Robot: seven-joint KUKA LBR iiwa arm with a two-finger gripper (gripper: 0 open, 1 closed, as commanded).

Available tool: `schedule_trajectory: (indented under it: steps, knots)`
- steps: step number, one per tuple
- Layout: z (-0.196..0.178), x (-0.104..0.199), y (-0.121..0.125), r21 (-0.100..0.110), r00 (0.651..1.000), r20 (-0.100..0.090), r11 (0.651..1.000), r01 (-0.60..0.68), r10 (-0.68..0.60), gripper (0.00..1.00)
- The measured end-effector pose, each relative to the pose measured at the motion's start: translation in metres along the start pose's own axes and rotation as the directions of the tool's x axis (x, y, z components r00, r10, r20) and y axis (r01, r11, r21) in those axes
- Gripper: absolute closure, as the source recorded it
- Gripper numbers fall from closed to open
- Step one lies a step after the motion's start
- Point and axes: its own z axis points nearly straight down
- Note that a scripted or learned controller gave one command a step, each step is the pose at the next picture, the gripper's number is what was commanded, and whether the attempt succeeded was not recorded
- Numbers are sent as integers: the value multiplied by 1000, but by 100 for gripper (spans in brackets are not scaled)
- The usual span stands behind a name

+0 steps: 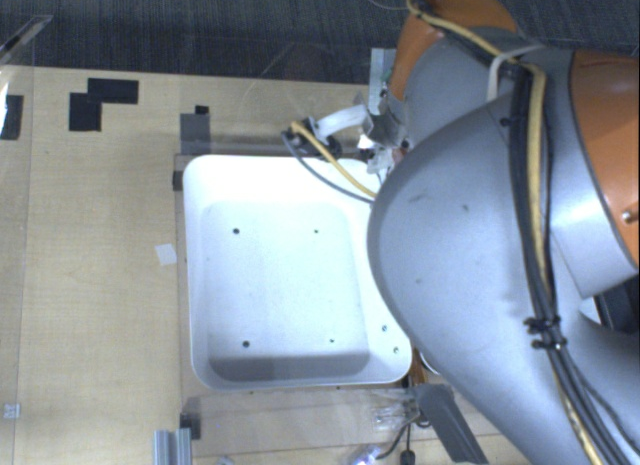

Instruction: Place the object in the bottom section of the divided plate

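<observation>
The grey arm (500,243) with its orange band (455,3) fills the right half of the camera view and covers the right bin. Its wrist with yellow and black cables (330,153) reaches over the far right corner of the left white bin (275,273). The arm's bulk hides whatever lies beneath it.
The left bin's floor shows a few small dark dots. Black marker shapes (100,101) lie on the wooden bench at the far left. Metal brackets (195,131) stand at the bin's corners. A small white tag (165,253) lies left of the bin.
</observation>
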Motion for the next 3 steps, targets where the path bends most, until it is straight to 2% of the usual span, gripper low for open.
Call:
schedule_trajectory:
  steps: [1,2,3]
  knots:
    - [-68,1,-43,-2,955,2,955,298,-298,0]
    - [-76,2,-45,-2,951,4,951,309,-309,100]
    - [-35,-2,-144,0,1000,0,1000,-2,2,100]
